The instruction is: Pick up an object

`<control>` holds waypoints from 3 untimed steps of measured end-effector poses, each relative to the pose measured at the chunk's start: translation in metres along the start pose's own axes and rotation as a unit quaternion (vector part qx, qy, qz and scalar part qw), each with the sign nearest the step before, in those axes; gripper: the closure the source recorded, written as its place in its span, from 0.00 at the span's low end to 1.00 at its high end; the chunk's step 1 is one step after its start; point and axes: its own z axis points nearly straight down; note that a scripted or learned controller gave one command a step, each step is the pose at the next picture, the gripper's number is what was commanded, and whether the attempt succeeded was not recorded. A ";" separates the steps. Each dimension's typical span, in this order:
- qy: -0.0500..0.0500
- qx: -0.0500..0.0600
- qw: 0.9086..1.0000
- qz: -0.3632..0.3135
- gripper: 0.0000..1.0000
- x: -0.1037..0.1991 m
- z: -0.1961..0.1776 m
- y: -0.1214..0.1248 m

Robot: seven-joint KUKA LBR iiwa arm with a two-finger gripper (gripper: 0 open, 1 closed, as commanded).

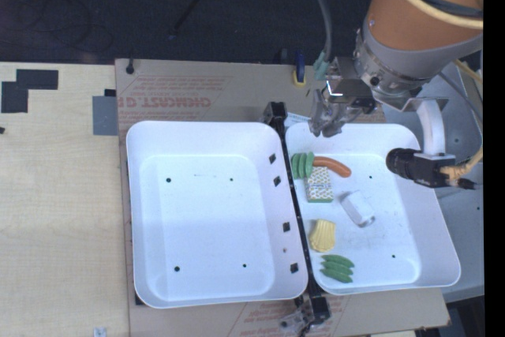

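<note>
Tool above the right bin, nothing picked up

The tool [327,122], fingers indistinguishable, hangs above the right shallow white bin [418,249]; the slim orange sausage-shaped toy [333,166] lies just below, ungrasped, so the pick remains.

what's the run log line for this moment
phase: approach | gripper: above right bin far edge, holding nothing seen | nearest: orange sausage, green item

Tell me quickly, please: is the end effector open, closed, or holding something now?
End effector: cannot be told; it hangs over the far edge of the right bin, and nothing is visible in it.
</note>
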 end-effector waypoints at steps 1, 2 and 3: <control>-0.002 0.005 1.000 0.003 1.00 -0.005 -0.005 0.001; -0.001 0.001 1.000 0.002 1.00 0.057 -0.113 -0.059; -0.003 0.005 1.000 0.002 1.00 0.056 -0.118 -0.057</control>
